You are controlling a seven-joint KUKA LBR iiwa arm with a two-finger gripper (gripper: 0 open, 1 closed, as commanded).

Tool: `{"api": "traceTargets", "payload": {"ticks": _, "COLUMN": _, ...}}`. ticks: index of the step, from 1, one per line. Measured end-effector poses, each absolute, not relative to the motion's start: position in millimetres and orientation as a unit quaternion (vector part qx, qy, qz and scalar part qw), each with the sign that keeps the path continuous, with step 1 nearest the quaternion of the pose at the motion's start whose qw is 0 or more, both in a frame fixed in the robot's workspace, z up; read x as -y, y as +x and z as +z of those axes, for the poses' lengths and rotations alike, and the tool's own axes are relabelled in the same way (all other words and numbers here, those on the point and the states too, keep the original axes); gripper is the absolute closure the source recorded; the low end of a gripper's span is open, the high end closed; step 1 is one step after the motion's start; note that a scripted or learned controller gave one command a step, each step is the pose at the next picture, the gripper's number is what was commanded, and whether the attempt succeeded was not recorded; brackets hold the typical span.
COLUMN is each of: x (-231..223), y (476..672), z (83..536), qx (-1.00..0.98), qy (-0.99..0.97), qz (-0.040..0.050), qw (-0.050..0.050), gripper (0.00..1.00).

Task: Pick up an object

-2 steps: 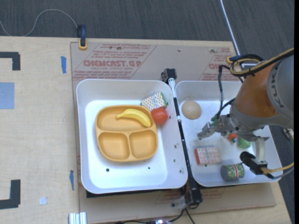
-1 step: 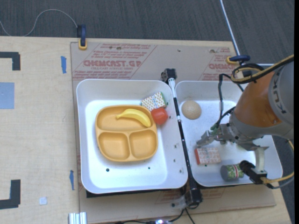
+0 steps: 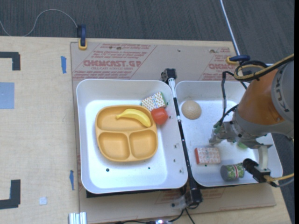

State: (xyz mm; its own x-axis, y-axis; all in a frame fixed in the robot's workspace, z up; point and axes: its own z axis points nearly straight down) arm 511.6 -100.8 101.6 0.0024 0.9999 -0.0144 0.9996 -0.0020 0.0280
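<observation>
— Nearest in the right bin (image 3: 276, 162): small can (image 3: 232, 171) on its side, by the front wall. Just behind, a pink-and-white box (image 3: 208, 155).

— And the gripper (image 3: 219, 135)?

— Low over the right bin's floor, just above that box, gripping nothing visible. Open or closed: cannot tell.

— Farther back?

— Beige ball (image 3: 190, 109) near the rear left corner. Left bin (image 3: 86, 139): yellow divided plate (image 3: 126, 134) bearing a banana (image 3: 134, 115); red ball (image 3: 160, 116) and patterned block (image 3: 153, 101) beyond.
</observation>
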Motion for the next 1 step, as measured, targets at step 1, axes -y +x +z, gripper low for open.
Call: {"api": "traceTargets", "payload": {"ticks": 1, "x": 36.0, "y": 479.9, "z": 184.7, "qx": -0.708, "qy": 0.707, "qz": 0.0005, "qw": 0.000, "gripper": 1.00}}
